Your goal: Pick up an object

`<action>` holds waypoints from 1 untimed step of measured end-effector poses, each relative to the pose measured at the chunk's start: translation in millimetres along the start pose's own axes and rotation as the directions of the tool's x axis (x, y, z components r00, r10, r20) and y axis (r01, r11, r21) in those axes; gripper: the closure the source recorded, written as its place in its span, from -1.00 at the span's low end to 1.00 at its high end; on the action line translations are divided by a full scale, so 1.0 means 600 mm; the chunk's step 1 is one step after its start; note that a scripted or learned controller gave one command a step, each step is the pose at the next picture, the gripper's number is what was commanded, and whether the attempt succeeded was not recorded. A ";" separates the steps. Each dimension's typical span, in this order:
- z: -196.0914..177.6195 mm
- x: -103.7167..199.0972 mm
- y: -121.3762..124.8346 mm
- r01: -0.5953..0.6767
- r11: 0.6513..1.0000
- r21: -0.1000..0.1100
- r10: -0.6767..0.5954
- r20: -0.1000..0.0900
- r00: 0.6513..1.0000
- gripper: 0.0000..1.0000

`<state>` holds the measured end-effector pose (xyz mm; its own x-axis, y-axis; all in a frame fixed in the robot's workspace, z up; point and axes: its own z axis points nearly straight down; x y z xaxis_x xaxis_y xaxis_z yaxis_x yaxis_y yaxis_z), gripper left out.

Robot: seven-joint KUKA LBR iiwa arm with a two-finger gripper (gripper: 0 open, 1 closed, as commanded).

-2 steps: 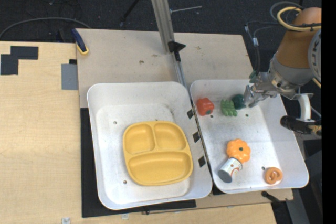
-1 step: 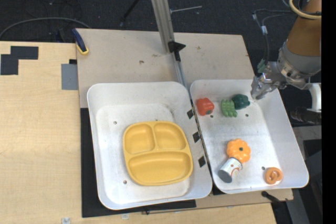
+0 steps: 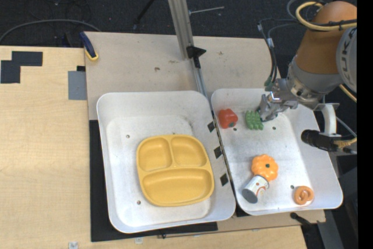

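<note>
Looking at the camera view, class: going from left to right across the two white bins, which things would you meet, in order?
Yellow divided plate → red toy → green toy → gripper → glazed doughnut. The orange pumpkin and the small can overlap the green toy and gripper in left-right position, so I leave them out.

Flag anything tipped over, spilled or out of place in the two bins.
One thing: the small can in the right bin lies on its side against the orange pumpkin. The yellow divided plate sits flat in the left bin.

Yellow divided plate (image 3: 174,171), left bin (image 3: 116,125)
</note>
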<state>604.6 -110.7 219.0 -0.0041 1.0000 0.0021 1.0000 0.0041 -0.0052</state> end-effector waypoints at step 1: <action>0.016 0.080 -0.036 0.000 1.000 0.001 0.000 0.000 1.000 1.00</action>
<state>582.7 -62.6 209.4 -0.0041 1.0000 0.0026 1.0000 0.0041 -0.0058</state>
